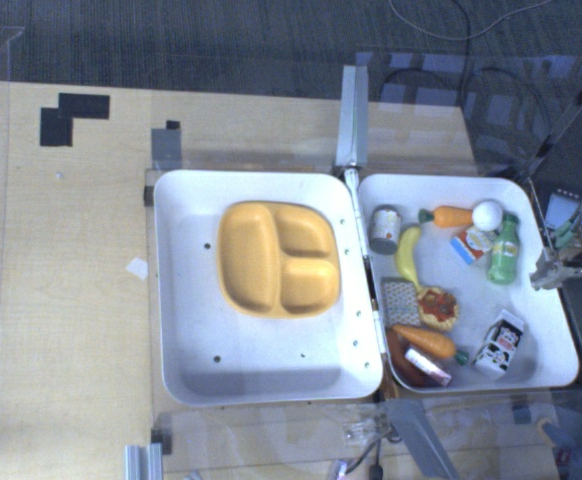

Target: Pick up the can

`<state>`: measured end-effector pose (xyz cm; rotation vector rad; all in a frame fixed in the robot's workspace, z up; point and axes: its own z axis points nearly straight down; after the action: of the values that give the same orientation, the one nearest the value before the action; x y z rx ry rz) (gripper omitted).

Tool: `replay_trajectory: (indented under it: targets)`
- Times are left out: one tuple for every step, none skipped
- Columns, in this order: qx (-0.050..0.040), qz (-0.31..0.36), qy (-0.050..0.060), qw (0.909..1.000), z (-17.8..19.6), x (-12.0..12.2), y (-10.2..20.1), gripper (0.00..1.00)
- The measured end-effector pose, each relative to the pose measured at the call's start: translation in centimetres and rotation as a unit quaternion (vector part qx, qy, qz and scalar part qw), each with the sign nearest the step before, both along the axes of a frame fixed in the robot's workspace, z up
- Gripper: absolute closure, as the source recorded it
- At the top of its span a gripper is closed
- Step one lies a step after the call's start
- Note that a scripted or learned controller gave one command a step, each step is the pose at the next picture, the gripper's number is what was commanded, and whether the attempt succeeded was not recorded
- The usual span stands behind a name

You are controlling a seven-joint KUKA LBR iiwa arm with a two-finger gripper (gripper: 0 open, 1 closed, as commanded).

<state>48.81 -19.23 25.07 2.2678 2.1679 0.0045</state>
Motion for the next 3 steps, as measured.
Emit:
replay_trajectory:
  targets:
    - [-0.0013, 0.101, -0.001, 0.9949, 2.4, 0.0, -1.2, 1.00]
    - [-0.0030, 0.242, -0.002, 0.9701, 18.6, 0.1, -1.3, 1.00]
    - [-0.0035, 0.389, -0.001, 0.9211, 8.1, 0.1, -1.4, 1.00]
